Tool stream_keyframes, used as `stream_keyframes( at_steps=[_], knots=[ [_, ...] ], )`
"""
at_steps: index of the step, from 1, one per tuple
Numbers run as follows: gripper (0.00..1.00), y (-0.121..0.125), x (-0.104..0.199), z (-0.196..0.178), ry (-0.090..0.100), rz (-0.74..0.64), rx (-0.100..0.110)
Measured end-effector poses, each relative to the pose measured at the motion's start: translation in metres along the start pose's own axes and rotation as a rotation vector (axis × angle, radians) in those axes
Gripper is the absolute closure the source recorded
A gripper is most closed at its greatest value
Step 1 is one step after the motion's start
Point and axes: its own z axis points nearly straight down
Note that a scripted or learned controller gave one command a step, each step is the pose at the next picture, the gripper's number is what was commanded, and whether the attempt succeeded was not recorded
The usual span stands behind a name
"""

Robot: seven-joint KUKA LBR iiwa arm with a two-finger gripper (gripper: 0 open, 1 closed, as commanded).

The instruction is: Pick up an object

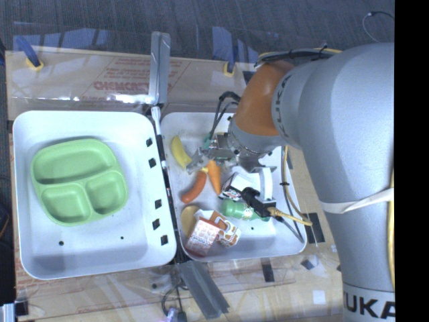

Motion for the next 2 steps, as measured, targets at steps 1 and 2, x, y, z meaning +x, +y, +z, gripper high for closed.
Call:
stream_keyframes(
  at_steps=[1, 2],
  knots=[
    [1.00, 0.000, 0.000, -0.009, -0.001, -0.002, 0.002],
    [1.00, 0.022, -0.065, -0.090, 0.000, -0.042, -0.004]
  ],
)
